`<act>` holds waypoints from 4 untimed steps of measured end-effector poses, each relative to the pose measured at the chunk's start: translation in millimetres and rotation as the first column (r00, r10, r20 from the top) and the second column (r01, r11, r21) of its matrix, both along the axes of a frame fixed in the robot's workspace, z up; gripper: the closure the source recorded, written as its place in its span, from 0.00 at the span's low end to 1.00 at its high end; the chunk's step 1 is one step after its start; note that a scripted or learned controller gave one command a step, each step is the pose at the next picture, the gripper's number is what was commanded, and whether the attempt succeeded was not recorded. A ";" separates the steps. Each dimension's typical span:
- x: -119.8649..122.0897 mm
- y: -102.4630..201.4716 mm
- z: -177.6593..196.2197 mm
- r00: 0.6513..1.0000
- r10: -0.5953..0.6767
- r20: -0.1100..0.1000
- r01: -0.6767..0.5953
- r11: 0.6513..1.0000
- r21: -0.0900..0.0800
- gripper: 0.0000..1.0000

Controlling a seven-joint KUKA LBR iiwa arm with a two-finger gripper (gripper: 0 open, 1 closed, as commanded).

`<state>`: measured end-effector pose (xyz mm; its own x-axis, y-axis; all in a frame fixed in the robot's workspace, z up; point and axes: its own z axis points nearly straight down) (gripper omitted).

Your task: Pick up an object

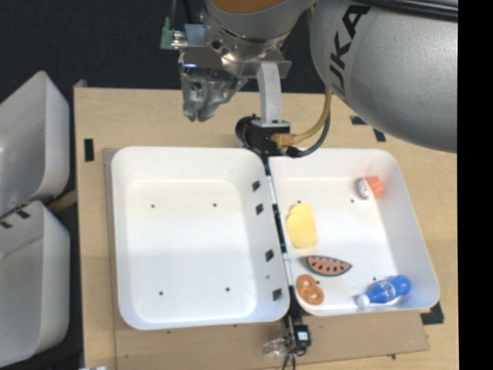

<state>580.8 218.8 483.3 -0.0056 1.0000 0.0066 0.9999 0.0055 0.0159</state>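
Observation:
My gripper (202, 108) hangs high above the far edge of the left bin (123, 206), with nothing visible between its fingers. In the right bin (400, 199) lie a yellow block (302, 226), a watermelon-slice toy (329, 266), a small pretzel (310, 290), a blue bottle (385, 291) at the near right corner and an orange-and-white piece (370, 187) at the far right.
A divider with black clips (271, 222) runs between the two bins. White containers (27, 230) stand off the bench at the left. The wooden bench (92, 129) borders the bins.

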 end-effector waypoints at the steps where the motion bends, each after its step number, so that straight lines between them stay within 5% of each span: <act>1: -20.2 1.8 -113.0 1.000 -0.005 -0.026 0.005 1.000 -0.011 1.00; 2: -61.7 3.5 7.9 1.000 0.001 -0.002 -0.001 1.000 0.000 1.00; 3: -92.7 2.2 -118.2 1.000 -0.005 -0.027 0.004 1.000 -0.012 1.00; 4: -90.1 3.1 -8.0 1.000 -0.001 -0.004 0.001 1.000 -0.001 1.00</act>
